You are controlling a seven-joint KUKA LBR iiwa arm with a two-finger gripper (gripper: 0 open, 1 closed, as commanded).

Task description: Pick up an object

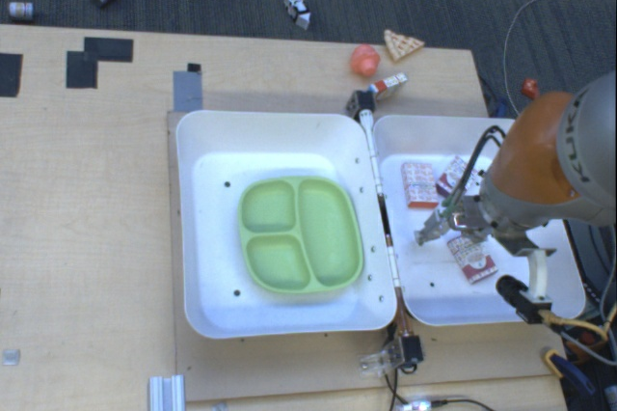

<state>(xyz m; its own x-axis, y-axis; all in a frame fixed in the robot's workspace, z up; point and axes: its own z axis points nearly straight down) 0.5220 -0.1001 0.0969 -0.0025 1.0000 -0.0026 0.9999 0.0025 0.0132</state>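
My gripper (434, 228) hangs low over the right bin (424, 303), with its grey fingers pointing left and down. Nothing shows between them. A red and white packet (418, 183) lies in that bin just above the gripper. A second red and white packet (472, 259) lies right of the fingers, partly under my wrist. A third packet (451, 176) peeks out beside the arm's cable. The left bin (193, 206) holds a green divided plate (301, 235).
Beyond the bins, on the bench's far edge, lie a red ball (364, 60), a pizza-slice toy (403, 43) and a red-tipped marker (386, 87). Small bits are scattered on the dark carpet behind. Black and grey blocks sit on the bench at the left.
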